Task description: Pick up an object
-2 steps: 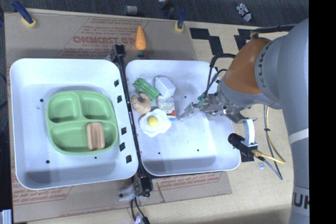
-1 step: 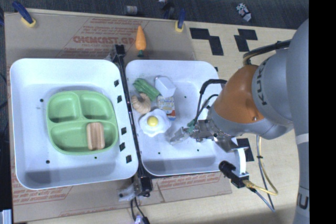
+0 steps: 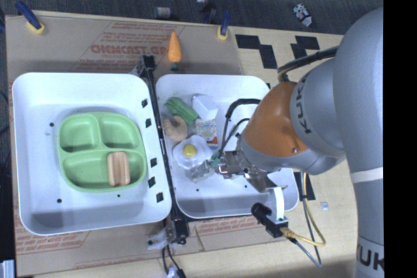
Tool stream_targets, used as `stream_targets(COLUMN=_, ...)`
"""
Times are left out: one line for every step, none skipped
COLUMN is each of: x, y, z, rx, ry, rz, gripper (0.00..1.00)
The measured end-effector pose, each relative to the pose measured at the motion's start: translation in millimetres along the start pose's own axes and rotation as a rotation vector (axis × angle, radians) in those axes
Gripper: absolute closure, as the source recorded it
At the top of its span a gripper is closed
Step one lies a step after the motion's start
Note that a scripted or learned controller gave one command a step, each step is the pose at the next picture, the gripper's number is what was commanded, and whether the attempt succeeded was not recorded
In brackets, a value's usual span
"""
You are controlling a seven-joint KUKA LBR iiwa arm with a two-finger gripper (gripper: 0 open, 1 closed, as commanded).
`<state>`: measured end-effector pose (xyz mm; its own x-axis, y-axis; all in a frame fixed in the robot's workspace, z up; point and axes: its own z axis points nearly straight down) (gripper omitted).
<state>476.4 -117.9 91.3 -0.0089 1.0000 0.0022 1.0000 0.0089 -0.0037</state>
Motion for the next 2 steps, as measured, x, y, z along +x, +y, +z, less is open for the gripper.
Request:
stream_targets(x=-1, y=1, z=-11, rx=-0.001, ry=-0.002, rz=-0.006, gripper=1.00)
stream_targets(x=-29, y=61, z=-168, rx=-0.009, ry=-0.005, rz=0.003, gripper=1.00)
